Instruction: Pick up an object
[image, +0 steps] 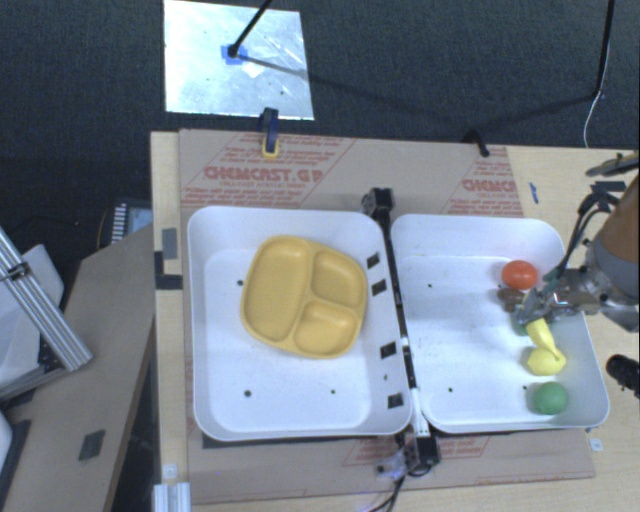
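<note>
Three small objects lie along the right side of the right bin (450, 330): an orange-red ball (519, 273), a yellow pear-like piece (545, 352) and a green ball (548, 398). My gripper (533, 306) reaches in from the right and sits low in the bin between the orange-red ball and the yellow piece. It is just above the yellow piece's upper end and partly hides it. Whether it touches either object is not visible.
The left bin (220, 380) holds a yellow divided plate (303, 295), tilted slightly. A black hinge strip (392, 300) separates the two bins. The grey arm (615, 260) covers the right bin's right rim. Cardboard lies under both bins.
</note>
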